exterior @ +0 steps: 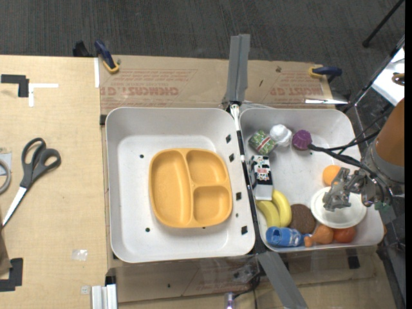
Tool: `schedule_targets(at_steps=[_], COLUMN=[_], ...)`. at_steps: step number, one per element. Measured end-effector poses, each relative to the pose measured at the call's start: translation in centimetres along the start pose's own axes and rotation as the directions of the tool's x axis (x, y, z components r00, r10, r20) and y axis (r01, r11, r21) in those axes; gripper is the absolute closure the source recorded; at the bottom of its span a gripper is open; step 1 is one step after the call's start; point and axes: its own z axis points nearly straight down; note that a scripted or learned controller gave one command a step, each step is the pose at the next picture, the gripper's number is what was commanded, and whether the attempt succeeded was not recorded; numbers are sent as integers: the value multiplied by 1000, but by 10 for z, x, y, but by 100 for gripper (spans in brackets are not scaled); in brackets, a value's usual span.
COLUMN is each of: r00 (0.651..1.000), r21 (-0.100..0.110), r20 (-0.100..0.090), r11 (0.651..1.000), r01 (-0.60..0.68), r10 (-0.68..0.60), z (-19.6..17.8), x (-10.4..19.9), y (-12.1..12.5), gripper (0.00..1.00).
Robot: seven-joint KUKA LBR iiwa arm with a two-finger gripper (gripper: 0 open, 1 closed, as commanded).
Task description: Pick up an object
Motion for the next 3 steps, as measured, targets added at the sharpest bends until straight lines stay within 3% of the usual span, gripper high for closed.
schedule_targets(at_steps=[1,2,3], r00=[975,927,1000], r21=[-2,-2,0], r20=[8,5,3], r11=[975,927,1000], r01=[-221,-375,-21], r10=[221,375,21], z=[45,48,49], x=[-44,-133,-50], y=[1,68,8], gripper=[100,100,100])
